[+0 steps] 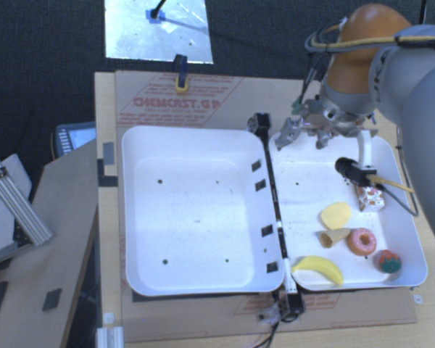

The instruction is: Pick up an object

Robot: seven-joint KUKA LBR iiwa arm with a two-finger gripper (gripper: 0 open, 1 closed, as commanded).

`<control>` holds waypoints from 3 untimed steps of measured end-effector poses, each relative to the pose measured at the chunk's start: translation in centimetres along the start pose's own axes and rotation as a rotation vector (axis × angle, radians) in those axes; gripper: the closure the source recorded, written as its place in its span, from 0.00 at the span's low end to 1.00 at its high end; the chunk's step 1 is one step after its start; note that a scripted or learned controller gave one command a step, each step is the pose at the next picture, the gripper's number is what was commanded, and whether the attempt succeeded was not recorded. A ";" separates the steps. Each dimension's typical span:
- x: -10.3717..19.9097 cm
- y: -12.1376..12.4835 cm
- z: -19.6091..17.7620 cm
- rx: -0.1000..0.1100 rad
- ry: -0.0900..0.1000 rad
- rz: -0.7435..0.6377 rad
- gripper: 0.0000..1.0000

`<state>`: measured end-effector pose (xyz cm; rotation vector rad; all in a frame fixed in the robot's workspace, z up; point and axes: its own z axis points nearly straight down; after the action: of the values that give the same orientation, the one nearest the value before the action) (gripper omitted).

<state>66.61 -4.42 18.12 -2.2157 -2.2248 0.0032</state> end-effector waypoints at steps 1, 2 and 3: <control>7.2 0.5 -13.4 -0.020 0.002 -0.009 0.00; 5.6 -2.8 -1.1 0.009 0.000 0.004 0.00; 9.7 -1.7 -7.5 -0.010 0.002 -0.004 0.00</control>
<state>64.90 5.29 25.59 -2.2151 -2.2340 -0.0103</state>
